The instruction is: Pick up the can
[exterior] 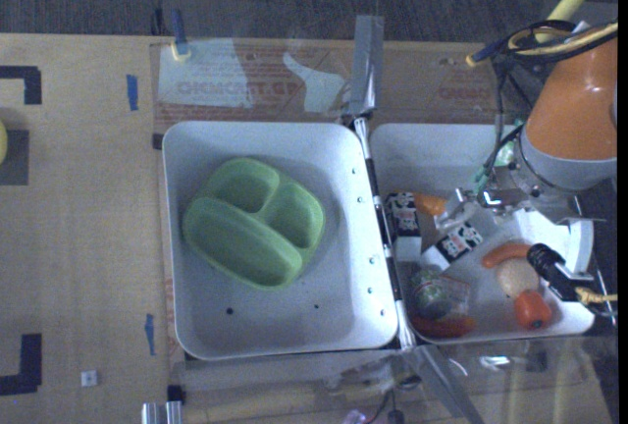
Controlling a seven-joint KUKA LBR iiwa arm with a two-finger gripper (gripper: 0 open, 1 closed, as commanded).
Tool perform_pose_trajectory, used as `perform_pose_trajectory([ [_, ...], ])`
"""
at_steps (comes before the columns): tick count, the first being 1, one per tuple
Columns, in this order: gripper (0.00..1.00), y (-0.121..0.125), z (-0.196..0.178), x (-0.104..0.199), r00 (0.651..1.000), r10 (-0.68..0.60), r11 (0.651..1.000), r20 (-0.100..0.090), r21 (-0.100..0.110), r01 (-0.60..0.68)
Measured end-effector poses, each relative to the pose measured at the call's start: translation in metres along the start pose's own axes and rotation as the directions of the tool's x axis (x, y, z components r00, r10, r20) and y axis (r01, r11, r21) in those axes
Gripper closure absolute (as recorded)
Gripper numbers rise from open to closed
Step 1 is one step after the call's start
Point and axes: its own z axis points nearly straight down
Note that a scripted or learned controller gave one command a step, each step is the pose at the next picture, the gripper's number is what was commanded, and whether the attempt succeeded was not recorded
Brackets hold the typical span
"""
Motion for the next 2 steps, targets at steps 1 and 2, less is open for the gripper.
perform_pose_trajectory([
  [1,0.00,0.0245,0.0834,-0.0098,1.000,0.004,1.000,0.008,-0.024,-0.004],
  [2,1.00,0.0225,0.0770,-0.0101,1.000,0.007,1.000,0.006,-0.017,-0.007],
])
